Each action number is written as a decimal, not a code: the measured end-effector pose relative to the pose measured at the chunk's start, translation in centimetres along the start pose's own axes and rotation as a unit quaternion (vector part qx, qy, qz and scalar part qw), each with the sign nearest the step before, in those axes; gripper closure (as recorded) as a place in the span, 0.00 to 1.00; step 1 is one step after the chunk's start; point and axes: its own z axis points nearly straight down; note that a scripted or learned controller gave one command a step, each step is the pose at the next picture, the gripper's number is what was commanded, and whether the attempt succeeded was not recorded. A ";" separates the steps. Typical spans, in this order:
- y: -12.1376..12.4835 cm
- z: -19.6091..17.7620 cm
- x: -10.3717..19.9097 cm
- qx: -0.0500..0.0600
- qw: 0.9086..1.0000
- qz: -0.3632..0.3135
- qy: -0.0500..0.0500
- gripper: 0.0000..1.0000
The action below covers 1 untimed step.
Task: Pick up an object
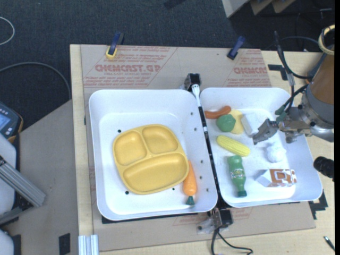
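Observation:
My gripper [275, 136] hangs over the right bin [305, 193], its fingers spread open with nothing between them. Just below it lies a small white lump [274, 152]. To its left are a yellow corn cob [234, 145], a green round fruit [226, 122], a pale yellow piece [236, 119] and an orange-red sausage [218, 112]. A green bottle [237, 175] lies toward the front, next to a white and orange carton [277, 177].
The left bin [101, 142] holds a yellow divided plate [150, 157], and an orange carrot [190, 183] lies by the plate's right edge. The wall between the bins [206, 142] runs close to the corn. The arm [324, 89] fills the right bin's far right side.

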 end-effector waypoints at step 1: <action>0.1 -1.1 0.0 -0.001 1.000 0.000 -0.001 1.00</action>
